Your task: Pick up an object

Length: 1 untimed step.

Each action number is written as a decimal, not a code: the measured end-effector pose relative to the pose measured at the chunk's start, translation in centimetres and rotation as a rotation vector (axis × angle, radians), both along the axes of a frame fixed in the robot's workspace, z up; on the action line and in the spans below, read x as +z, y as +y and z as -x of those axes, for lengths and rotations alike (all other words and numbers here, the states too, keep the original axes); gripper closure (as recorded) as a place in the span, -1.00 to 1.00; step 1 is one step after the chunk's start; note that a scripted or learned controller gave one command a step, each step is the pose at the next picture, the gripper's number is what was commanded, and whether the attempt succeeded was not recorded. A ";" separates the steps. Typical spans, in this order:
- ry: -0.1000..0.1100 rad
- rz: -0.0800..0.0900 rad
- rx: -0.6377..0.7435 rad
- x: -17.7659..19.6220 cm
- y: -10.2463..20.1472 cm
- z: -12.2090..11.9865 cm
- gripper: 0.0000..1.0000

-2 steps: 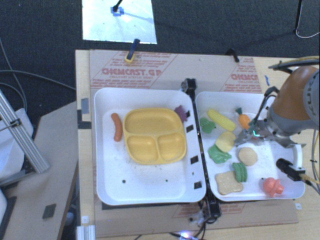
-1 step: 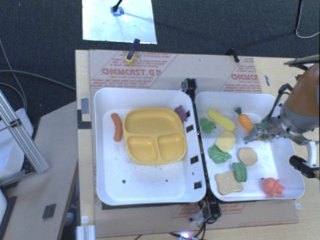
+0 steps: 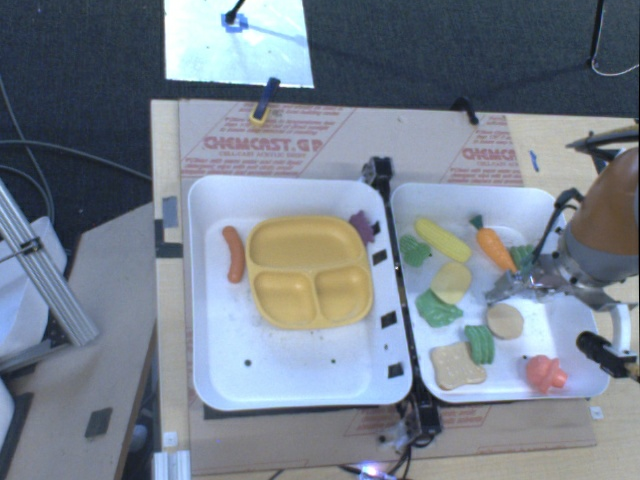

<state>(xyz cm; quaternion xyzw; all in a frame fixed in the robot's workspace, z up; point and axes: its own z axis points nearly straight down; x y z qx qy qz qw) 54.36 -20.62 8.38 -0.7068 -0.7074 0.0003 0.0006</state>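
1. While my claw [image 3: 497,290] hangs low in the right-hand shallow white bin [image 3: 575,393], I cannot tell from this slanted view whether it is released or clenched; nothing shows as gripped in it.
2. No single target is named, so any toy will do. Nearest is the round tan plastic biscuit [image 3: 505,321], just below my tip on the bin floor.
3. Just to the side away from my arm lies the pale yellow plastic slice [image 3: 452,282], with the green leafy plastic piece [image 3: 437,309] touching its lower edge.
4. Above my tip sits the orange plastic carrot with a green top [image 3: 492,245]; beyond it, the yellow plastic corn cob [image 3: 442,238].
5. Below, farther off, are the tan plastic toast slice [image 3: 458,366] and, nearer my arm, the pink plastic lump [image 3: 546,372].
6. To do this step well, I judge I should centre over the biscuit, which stands apart from its neighbours, come straight down, close on its edges, and lift slowly.
7. Well away in the other bin rests the yellow plastic divided plate [image 3: 306,270], with a reddish plastic sausage [image 3: 234,254] beside it.
8. Red print on the cardboard sheet [image 3: 340,133] under the bins reads "CHEMCAST G P", repeated partly at another spot.
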 end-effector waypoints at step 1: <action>0.002 0.000 -0.003 0.0 -0.1 5.1 -1.00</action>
